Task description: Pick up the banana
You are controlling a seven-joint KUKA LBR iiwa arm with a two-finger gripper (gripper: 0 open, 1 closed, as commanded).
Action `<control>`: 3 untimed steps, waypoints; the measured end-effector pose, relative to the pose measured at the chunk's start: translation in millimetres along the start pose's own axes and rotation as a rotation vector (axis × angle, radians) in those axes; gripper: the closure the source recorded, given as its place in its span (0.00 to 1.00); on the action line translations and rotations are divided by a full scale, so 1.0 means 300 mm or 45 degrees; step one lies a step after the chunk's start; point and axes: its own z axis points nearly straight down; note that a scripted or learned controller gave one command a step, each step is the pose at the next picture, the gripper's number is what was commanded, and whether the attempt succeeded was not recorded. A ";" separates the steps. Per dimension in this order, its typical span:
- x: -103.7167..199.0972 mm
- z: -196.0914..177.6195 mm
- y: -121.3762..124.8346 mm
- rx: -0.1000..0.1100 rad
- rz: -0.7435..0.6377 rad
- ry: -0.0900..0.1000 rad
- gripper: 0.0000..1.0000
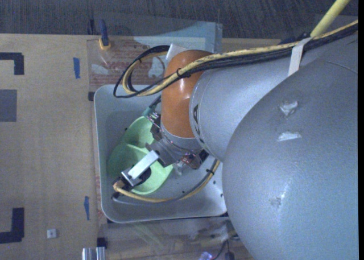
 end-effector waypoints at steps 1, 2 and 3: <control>0.035 0.000 -0.027 0.014 0.456 0.003 1.00; 0.023 0.079 -0.048 0.017 0.647 0.002 1.00; 0.061 0.234 -0.009 0.019 0.493 -0.007 1.00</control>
